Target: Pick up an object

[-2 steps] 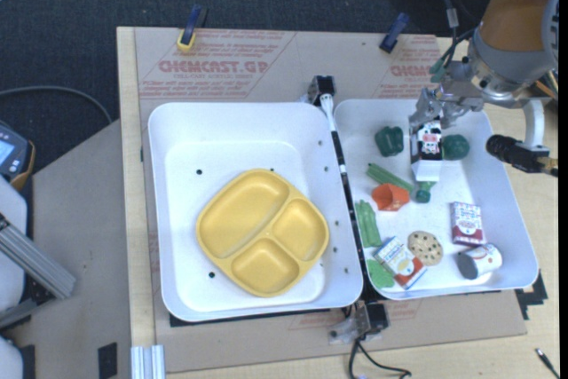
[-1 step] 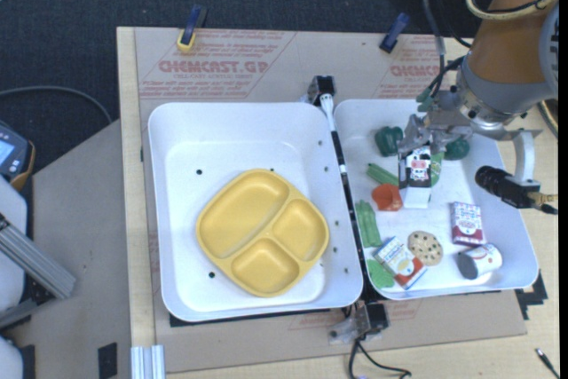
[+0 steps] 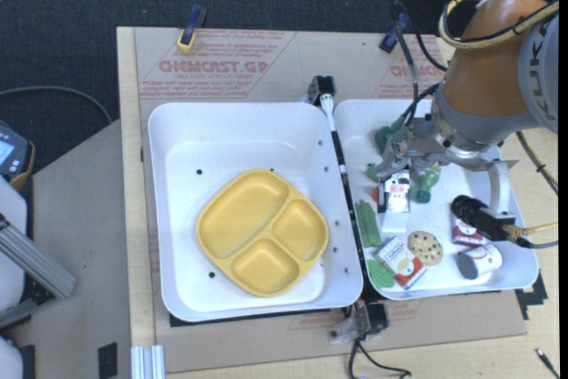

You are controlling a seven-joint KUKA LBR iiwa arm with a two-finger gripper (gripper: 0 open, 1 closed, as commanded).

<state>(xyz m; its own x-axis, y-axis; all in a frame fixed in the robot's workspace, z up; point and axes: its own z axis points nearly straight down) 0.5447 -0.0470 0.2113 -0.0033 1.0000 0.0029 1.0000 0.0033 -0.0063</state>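
while the claw (image 3: 396, 162) hangs, grip unclear, a white carton (image 3: 396, 192) sits just below.

Grey arm (image 3: 532, 75) with a broad, rounded orange band (image 3: 484, 49) just above the pincer (image 3: 397, 162). Below the band, a grey collar narrowing toward a pale metal wrist plate. Yellow-and-black cable (image 3: 461, 9) looped over the top of the orange band; thin dark cables (image 3: 410, 71) running down its side toward the pincer. Pincer itself small, dark and metallic, with exposed brackets. Dark lettering partly visible on the grey casing, far from the pincer.
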